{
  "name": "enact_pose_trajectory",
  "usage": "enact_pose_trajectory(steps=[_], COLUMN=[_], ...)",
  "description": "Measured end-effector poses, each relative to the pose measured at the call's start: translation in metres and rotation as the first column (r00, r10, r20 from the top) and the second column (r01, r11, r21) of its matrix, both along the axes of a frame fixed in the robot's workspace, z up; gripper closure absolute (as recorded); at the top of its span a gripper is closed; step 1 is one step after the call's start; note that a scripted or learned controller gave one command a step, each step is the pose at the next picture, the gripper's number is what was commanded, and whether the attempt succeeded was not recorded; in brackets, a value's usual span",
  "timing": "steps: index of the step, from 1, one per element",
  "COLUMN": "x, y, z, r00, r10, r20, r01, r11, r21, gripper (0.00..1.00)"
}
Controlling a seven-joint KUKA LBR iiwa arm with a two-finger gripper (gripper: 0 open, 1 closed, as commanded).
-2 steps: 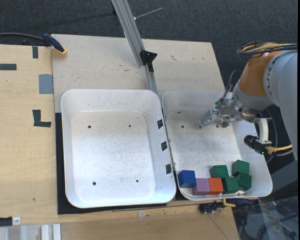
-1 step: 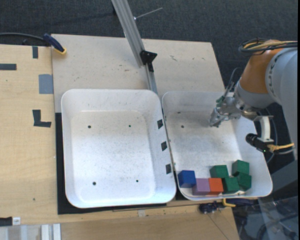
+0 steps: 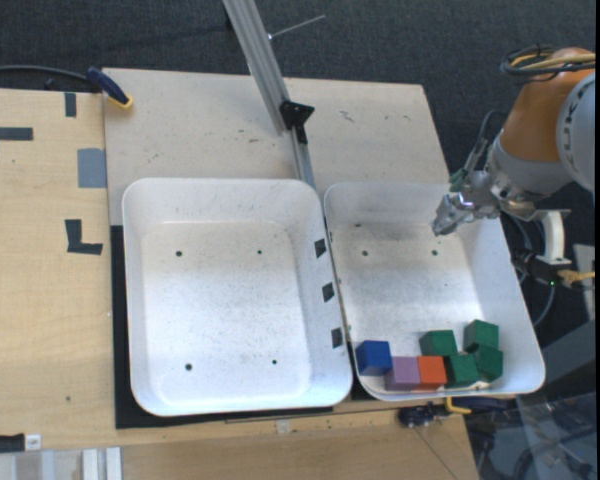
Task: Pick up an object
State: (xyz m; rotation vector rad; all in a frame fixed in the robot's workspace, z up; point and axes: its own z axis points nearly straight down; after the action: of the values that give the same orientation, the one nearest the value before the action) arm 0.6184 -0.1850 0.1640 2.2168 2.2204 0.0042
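Observation:
Several small blocks lie along the near edge of the right bin (image 3: 410,268): a blue block (image 3: 374,356), a purple block (image 3: 406,371), an orange block (image 3: 432,370) and green blocks (image 3: 468,353) clustered at the near right corner. My gripper (image 3: 446,218) hangs over the far right part of that bin, well away from the blocks, with nothing visible in it. The fingers are too small and blurred to read.
The left bin (image 3: 225,293) sits beside the right one, with black clips along their shared wall. A metal pole (image 3: 265,63) slants across the back of the bench. Cables hang at the right by the arm.

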Motion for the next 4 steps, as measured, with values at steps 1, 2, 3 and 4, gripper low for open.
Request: enact_pose_trajectory(steps=[1,2,3,4], x=[0.007,0.008,-0.006,-0.020], y=[-0.003,-0.003,0.055,0.107], z=[0.062,0.106,0.092,0.099], r00=[1.000,1.000,1.000,1.000], r10=[0.000,0.000,0.004,0.005], r20=[0.002,0.000,-0.007,-0.006], r01=[0.000,0.000,-0.004,-0.005], r11=[1.000,1.000,1.000,1.000], r21=[-0.001,-0.001,0.002,0.003], gripper=[1.00,1.00,1.00,1.00])
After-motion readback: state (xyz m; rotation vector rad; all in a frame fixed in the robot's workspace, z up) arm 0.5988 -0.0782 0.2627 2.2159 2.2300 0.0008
